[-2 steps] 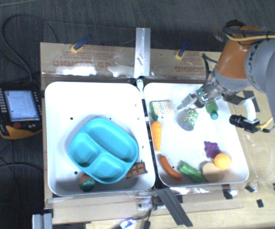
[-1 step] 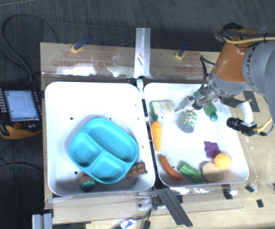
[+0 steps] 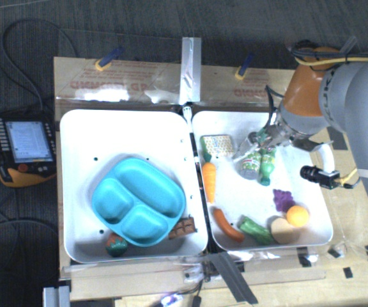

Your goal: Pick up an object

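A green bottle-like toy [image 3: 266,166] lies in the upper middle of the right bin [image 3: 321,203], beside a clear plastic item [image 3: 249,164]. The gripper [image 3: 265,138] sits directly above them, touching or nearly so; whether it grips anything cannot be told. An orange [image 3: 297,216], purple grapes [image 3: 282,199], a carrot [image 3: 209,178] and a sausage [image 3: 227,225] lie nearby. The left bin [image 3: 82,133] holds a blue divided tray [image 3: 138,200].

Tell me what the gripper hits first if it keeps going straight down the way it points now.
Most likely the clear bottle with the green label, lying right under the gripper in the right bin. Depth is unclear from above, so it may already be touching it.
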### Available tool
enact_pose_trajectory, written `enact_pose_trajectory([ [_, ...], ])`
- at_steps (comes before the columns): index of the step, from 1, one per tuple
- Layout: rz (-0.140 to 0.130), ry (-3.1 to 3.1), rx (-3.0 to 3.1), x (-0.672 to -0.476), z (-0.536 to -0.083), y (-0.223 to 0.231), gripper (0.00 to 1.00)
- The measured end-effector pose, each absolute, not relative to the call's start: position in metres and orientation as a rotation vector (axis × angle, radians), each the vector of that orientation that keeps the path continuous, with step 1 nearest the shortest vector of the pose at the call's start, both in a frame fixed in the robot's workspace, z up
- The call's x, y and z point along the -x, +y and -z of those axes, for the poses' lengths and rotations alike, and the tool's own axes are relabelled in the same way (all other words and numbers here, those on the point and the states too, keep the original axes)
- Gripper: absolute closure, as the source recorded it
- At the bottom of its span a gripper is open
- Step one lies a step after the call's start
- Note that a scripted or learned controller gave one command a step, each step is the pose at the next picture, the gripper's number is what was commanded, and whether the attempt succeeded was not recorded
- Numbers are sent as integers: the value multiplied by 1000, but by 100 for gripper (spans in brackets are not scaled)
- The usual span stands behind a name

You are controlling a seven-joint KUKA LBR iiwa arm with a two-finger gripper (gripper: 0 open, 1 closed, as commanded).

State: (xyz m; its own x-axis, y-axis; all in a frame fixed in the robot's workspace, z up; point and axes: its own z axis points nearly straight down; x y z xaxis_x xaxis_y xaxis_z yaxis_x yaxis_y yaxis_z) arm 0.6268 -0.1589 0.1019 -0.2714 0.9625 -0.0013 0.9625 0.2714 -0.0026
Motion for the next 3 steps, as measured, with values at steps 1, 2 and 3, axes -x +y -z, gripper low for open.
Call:
enact_pose_trajectory([
  [1, 7, -2487, 1942, -572, -91, -169, 0],
  [2, 11, -2434, 2004, -578, -91, -173, 0],
  [3, 17, -2440, 2008, -580, -104, -173, 100],
])
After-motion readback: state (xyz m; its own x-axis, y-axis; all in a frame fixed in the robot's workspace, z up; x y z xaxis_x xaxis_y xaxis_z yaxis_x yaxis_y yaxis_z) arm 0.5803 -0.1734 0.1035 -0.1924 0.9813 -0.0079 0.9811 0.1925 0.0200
